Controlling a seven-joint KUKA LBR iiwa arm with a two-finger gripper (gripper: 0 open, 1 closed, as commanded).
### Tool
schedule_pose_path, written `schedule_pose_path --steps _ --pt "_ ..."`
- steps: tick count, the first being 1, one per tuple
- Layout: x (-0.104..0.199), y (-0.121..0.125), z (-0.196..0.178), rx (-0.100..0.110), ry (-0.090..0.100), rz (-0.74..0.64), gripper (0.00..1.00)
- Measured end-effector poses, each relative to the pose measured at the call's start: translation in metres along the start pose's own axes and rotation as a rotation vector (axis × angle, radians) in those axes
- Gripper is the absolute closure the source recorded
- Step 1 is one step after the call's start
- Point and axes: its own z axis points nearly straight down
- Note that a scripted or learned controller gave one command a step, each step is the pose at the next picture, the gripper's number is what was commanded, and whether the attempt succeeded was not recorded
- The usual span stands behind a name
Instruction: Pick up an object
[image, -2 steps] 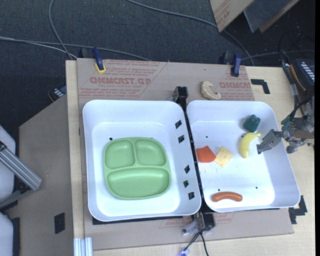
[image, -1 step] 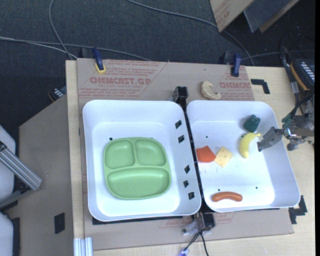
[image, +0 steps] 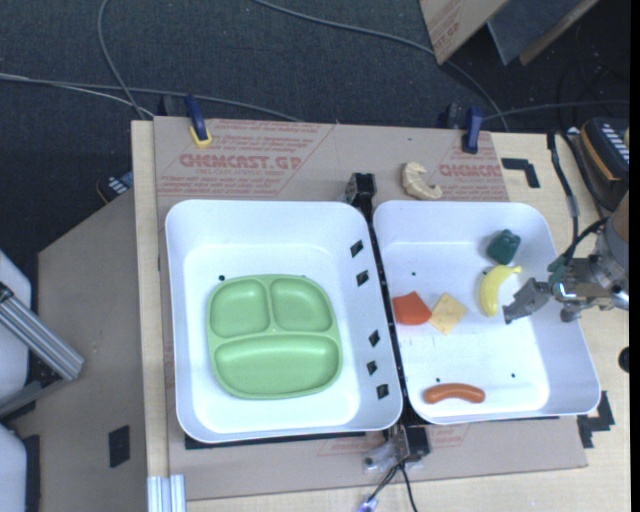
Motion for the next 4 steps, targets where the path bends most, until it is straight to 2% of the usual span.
schedule_pose_path --steps 2,3,4 --pt "0.007 0.008 0.094 0.0 0.001 -0.001 0.0" --pt "0.007 0.01 0.08 -0.008 -0.001 -0.001 1.0" --pt "0.007 0.009 0.016 -0.014 -0.005 -0.003 1.0"
